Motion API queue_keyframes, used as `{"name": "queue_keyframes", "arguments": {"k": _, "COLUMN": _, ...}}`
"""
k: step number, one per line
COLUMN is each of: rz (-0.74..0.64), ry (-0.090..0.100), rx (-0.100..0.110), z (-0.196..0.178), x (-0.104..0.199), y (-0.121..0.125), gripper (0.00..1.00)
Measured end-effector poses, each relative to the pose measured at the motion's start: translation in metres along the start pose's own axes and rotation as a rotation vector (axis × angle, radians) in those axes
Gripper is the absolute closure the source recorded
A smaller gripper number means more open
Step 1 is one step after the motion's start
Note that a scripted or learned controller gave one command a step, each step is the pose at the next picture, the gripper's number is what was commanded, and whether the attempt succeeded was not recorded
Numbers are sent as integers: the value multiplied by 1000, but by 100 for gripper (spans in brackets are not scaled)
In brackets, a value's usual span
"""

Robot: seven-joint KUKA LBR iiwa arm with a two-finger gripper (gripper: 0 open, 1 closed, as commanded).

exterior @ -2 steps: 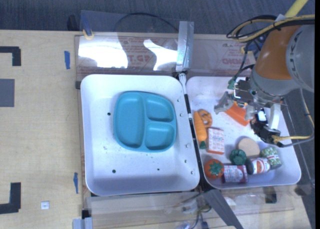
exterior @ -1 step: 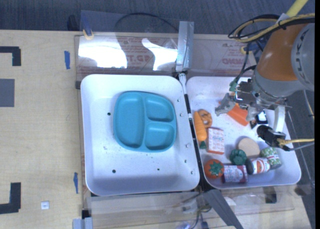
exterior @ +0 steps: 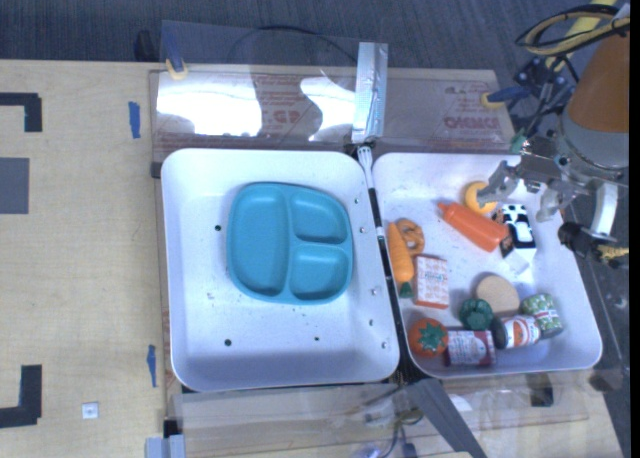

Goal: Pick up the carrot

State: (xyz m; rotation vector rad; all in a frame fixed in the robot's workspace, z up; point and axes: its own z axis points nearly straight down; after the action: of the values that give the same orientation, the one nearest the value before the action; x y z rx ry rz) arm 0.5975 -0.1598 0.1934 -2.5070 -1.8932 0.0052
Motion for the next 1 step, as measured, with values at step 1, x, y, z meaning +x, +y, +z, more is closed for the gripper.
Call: {"name": "queue_keyframes", "arguments": {"k": 1, "rz": -24, "ry": 0, "rx": -1, "z": 1, "x": -16, "y": 22, "gripper": 0}}
